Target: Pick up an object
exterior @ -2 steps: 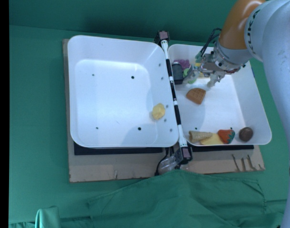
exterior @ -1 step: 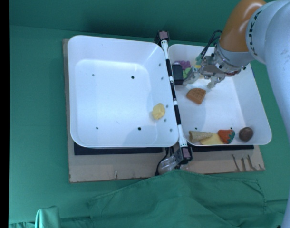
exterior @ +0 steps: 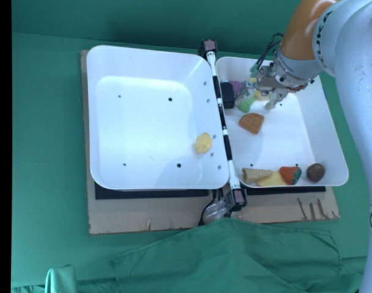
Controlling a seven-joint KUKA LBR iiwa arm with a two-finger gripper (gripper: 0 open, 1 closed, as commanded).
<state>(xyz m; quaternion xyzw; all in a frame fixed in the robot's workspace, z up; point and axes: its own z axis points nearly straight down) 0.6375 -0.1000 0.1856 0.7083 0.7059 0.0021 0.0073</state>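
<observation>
Two shallow white plastic bins sit side by side on a brown cardboard sheet (exterior: 143, 218), which lies on a green bench surface. A black-and-white striped bar (exterior: 221, 118) runs between the bins.

Inside the left bin (exterior: 113, 72), the larger of the two, lies a single small yellow rounded piece (exterior: 203, 143), near the right wall and toward the front. A few dark dots mark the bin's floor.

Several toy-like objects lie in the right bin (exterior: 332, 157). At its back left corner sit a small black block (exterior: 227, 94), a purple piece (exterior: 238, 87) just beside it, and a green wedge-shaped piece (exterior: 245, 105) slightly in front. Near the middle left lies an orange-brown waffle-like piece with a grid pattern (exterior: 251, 123). Along the front wall, from left to right, sit a tan cone-shaped piece (exterior: 255, 174), a yellow wedge (exterior: 272, 180) touching it, a red strawberry-shaped piece with a green top (exterior: 290, 174), and a dark brown rounded lump (exterior: 315, 172) slightly apart.

The grey robot arm with an orange band (exterior: 350, 47) reaches in from the right. Its two-finger gripper (exterior: 262, 99) hangs over the back left part of the right bin, close to the green wedge and purple piece. The fingers point downward with a gap between them, spread apart, and nothing is seen held between them.

A crumpled green cloth (exterior: 235, 255) covers the foreground below the cardboard.
</observation>
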